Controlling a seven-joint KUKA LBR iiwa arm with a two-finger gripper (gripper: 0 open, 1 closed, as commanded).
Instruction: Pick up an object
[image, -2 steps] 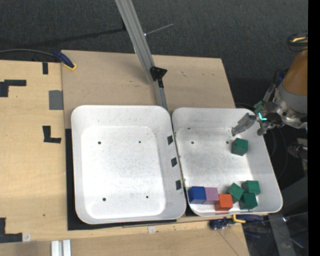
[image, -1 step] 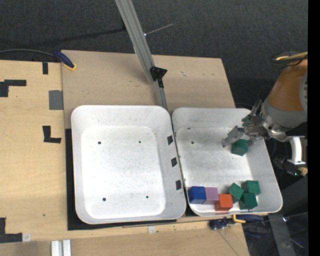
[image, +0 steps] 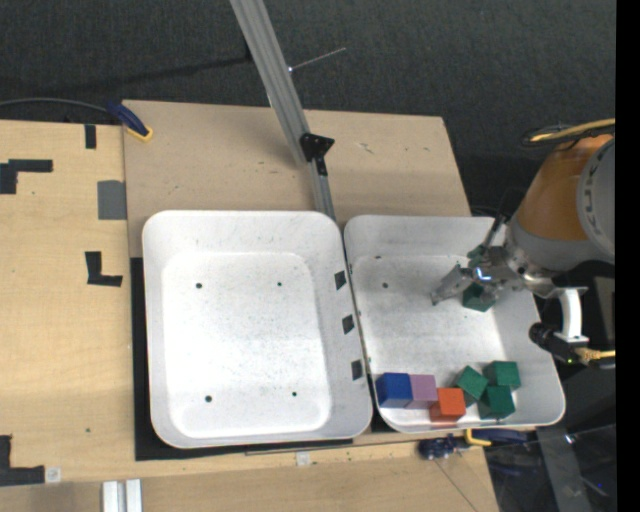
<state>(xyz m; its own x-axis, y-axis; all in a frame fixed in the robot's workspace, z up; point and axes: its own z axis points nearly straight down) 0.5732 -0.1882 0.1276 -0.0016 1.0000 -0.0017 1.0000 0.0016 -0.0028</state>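
Observation:
My gripper (image: 468, 292) hangs over the upper right part of the right bin (image: 400, 250). It is open, with one grey finger (image: 443, 292) splayed out to the left. A dark green block (image: 481, 298) lies just under the gripper's right side, partly hidden by it; I cannot tell whether it is touched. Along the bin's front edge lie a blue block (image: 394, 388), a pale purple block (image: 423, 388), an orange block (image: 450, 402) and three green blocks (image: 495, 388).
The left bin (image: 160, 300) stands beside the right one, with their raised rims meeting in the middle. A slanted metal pole (image: 285, 90) crosses the bench behind the bins. The arm's orange band (image: 560, 200) is at the right edge.

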